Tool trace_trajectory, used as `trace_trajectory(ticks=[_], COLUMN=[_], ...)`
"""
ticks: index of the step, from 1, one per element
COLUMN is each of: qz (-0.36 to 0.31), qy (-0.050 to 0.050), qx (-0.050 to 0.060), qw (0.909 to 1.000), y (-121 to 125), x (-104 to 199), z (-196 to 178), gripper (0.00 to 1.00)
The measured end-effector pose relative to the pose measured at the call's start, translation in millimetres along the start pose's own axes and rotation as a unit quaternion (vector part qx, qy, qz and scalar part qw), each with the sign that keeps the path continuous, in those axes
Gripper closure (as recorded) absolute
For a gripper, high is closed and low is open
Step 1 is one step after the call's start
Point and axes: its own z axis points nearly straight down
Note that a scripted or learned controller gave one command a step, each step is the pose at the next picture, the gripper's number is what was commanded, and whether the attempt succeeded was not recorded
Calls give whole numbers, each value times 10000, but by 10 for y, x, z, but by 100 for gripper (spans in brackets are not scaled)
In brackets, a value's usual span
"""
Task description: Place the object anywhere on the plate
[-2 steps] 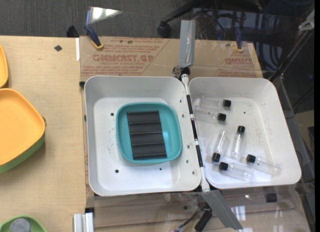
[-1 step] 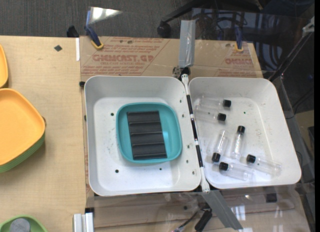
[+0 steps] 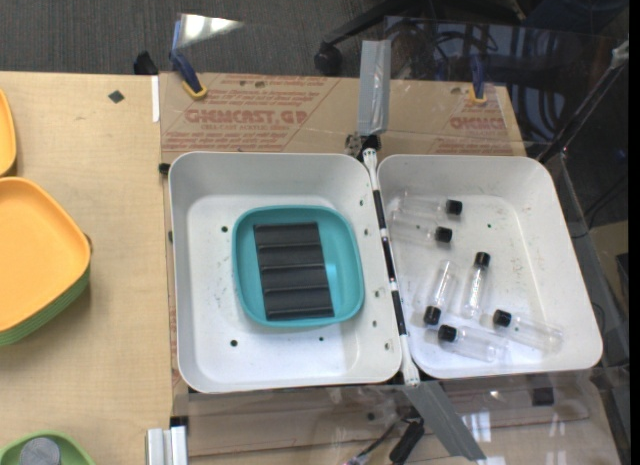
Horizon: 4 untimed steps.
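A teal square plate (image 3: 343,253) sits in the middle of the left white bin (image 3: 200,283). A dark grey ribbed block (image 3: 292,271) lies flat on the plate, covering most of its centre. In the right white bin (image 3: 560,253) lie several clear plastic tubes with black caps, among them one near the back (image 3: 432,209), one upright-looking in the middle (image 3: 476,281) and one at the front (image 3: 470,341).
Stacked orange and green plates (image 3: 35,263) rest on the wooden bench at the far left. Cardboard (image 3: 260,113) lies behind the bins, held by clamps (image 3: 186,71). Office chair legs (image 3: 400,13) stand on the carpet beyond.
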Motion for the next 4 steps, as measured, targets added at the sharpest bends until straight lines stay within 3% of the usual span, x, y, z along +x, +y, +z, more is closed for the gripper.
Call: trace_trajectory(ticks=[2,4], qz=[1272,1285], qy=[9,8], qx=[3,2], qw=[9919,9917], y=[12,14], x=[-10,-11], z=[-7,-5], gripper=[0,0])
